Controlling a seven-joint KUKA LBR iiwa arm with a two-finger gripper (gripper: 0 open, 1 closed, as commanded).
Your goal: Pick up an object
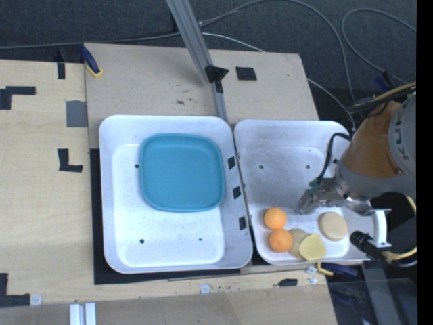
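So I'm parked over the right bin (284,137), down in its near half. My gripper (315,199) is hanging just above the bin floor with nothing between the fingers as far as I can see. Whether the jaws are apart or together, honestly can't tell from up here; the tips are a dark blur under my wrist.

All the pickable stuff is bunched just past my fingertips, toward the bin's front edge. Closest on the left side of me is an orange ball (275,218), just beside the tips but not touching. A second orange ball (281,240) sits right below that one, a bit further from me. On the other side, nearly under my wrist, there's a pale cream round piece (333,226). Below it, against the bin's front wall, is a yellowish round piece (312,246), and a tan piece (297,236) is tucked between that and the lower orange ball, mostly hidden.

Well off to my left, the other bin (122,181) holds a blue square plate (182,172) lying flat in its far half.

My orange band (375,144) is off to the right of the fingers, over the bin's right rim.
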